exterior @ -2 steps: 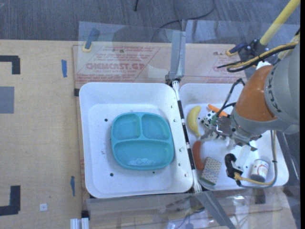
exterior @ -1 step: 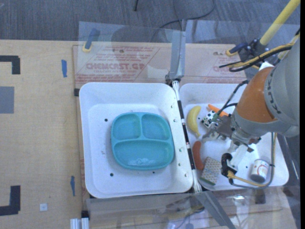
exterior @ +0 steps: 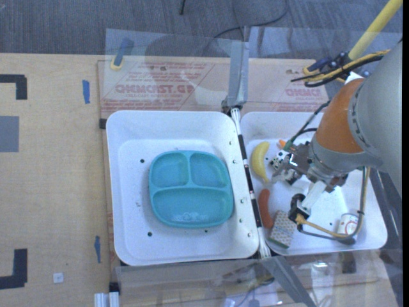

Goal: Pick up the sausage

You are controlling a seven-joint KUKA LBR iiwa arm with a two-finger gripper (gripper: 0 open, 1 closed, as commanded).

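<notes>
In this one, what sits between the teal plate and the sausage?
No loose object, per the camera view: just bare floor of the left bin and the walls where the two bins meet. The sausage lies just beyond, in the right bin.

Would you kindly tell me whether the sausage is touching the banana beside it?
Apart. The camera view shows a strip of white bin floor between the lower end of the banana and the upper end of the sausage.
</notes>
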